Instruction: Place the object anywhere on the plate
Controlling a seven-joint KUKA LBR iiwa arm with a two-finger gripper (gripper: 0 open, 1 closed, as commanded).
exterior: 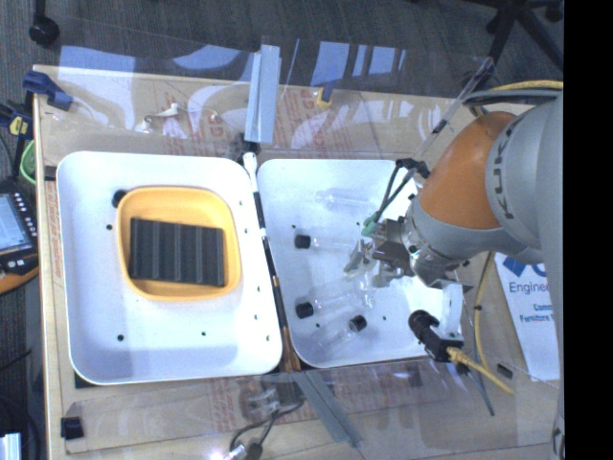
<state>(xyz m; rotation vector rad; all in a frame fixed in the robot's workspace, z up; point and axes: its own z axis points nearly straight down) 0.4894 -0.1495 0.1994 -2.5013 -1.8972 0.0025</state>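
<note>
Clear plastic objects [337, 303] are scattered in the right bin [287, 190], well apart from the yellow plate [177, 202]. The gripper [374, 262] is poised above them; its grip cannot be told. Such slick, see-through pieces may be missed.

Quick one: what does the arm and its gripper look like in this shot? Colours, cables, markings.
A bulky grey arm with rounded housings and a glossy orange band above the wrist. Dark lettering runs along the grey shell near the right edge. A thin green cable and dark cables run down to the small metallic two-finger gripper, which looks silver-grey with dark parts.
</note>
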